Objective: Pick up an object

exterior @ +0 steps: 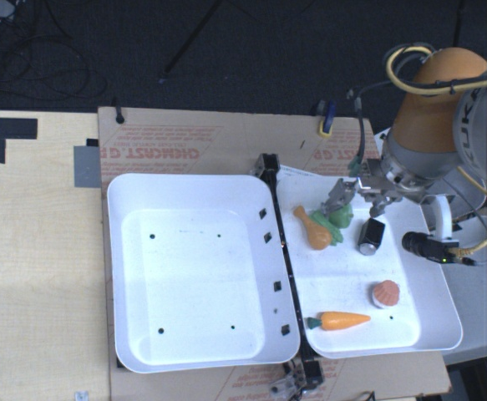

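carrot (338,320) and shell (385,293) lie below the hand (349,197).

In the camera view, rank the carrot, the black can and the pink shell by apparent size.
1. Carrot, clearly longest.
2. Black can and pink shell look about alike; I would not rank one above the other.

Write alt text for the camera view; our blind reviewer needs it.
A grey robot arm's gripper hangs over the right bin, above a green toy beside a chicken drumstick. The bin also holds a black cylinder, shell and carrot.
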`<state>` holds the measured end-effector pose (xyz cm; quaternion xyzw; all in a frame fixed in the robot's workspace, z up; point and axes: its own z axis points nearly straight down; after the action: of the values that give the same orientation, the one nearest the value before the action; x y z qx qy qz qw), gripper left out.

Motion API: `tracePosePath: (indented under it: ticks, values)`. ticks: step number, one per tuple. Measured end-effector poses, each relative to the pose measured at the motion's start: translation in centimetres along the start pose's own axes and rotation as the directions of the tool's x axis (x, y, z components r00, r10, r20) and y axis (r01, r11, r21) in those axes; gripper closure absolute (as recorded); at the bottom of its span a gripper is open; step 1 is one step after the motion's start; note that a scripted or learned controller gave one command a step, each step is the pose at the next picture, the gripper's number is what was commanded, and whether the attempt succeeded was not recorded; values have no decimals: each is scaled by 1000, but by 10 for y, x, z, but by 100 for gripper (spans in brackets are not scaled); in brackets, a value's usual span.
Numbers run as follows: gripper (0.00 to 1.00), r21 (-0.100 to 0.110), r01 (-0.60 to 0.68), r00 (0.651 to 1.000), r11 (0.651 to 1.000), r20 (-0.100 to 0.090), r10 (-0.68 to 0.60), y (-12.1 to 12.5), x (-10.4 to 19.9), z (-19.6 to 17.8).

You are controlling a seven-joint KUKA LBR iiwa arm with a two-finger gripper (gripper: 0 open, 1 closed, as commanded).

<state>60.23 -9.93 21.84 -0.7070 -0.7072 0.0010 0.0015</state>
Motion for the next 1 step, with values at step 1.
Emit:
tracePosePath:
  ticks: [1]
  values:
    - [0, 5, -1, 1000, 1000, 0, 1, 17, -6, 85]
